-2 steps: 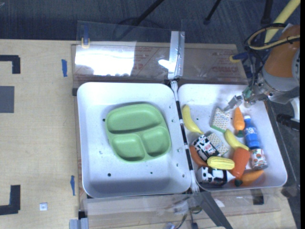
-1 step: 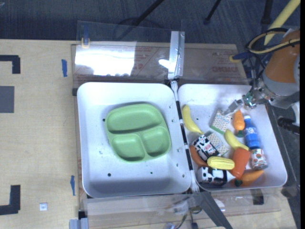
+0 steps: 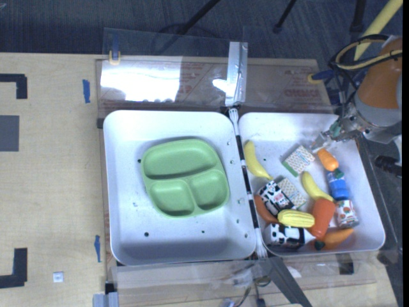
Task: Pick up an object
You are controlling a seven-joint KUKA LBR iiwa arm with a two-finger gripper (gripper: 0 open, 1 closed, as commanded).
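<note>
The right bin holds several toy items. A yellow banana lies at its left wall and a second banana near the middle. A checkered packet lies between them, with a small orange piece and a blue bottle to its right. A black-and-white cow, a yellow corn cob and an orange carrot crowd the front. My gripper hangs over the bin's back right part, just above the orange piece and beside the packet.
The left bin carries a green divided tray. A small printed can and a second cow sit at the right bin's front. The arm's orange band stands over the right rim, with cables behind it.
</note>
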